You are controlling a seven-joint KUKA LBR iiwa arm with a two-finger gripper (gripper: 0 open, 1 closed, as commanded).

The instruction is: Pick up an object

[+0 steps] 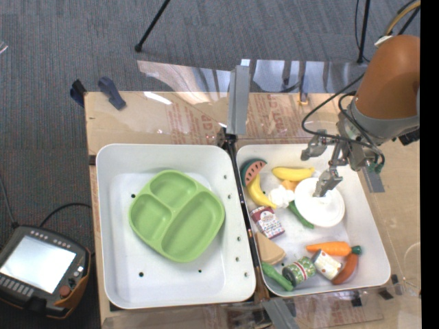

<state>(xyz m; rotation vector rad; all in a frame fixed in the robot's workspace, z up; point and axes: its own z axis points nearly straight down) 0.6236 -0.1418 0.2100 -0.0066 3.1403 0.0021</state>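
Jaws (328, 182) spread, holding nothing | over white plate (321, 208) | bananas (292, 173), carrot (331, 248) nearby | green tray (177, 214) in left bin (110, 184)

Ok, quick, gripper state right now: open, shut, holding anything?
Gripper: over the white plate in the right bin; open or shut cannot be told, and nothing is seen held.

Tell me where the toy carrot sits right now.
The toy carrot lies in the right bin, near its front right corner, just below the white plate and above the sausage.
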